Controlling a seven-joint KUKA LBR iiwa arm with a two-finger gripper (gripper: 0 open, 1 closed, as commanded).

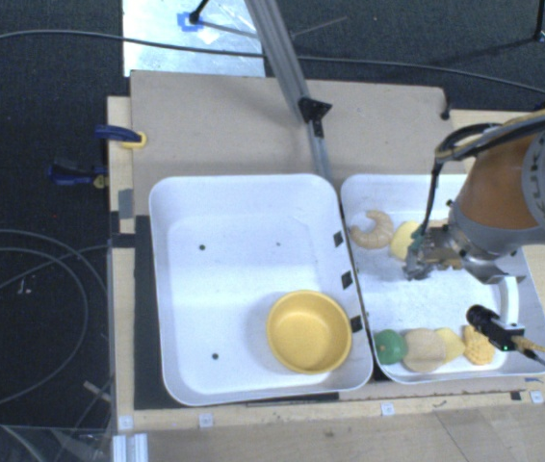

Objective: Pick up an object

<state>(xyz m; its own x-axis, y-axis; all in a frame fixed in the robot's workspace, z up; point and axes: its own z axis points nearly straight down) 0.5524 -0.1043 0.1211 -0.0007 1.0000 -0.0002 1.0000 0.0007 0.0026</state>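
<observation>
so, two shallow white bins sit side by side on a bench, seen from above at a slant. landmark: a yellow bowl in the near corner of the left bin, by the wall next to the right bin. my pincer hangs over the right bin, up and to the picture's right of the bowl, pointing down. can't tell if it's apart or together. just beside it, on the bowl's side and a bit farther back, is a small yellow piece. that piece is touching or nearly touching a pale curved croissant-like thing, which lies nearer the bowl's bin. directly right of the bowl, across the wall, a row runs along the near edge: green round item, then cream lump, then yellow ridged piece, farthest from the bowl. my arm, grey w/ an orange band, comes in from the picture's right, well back from the bowl.
</observation>
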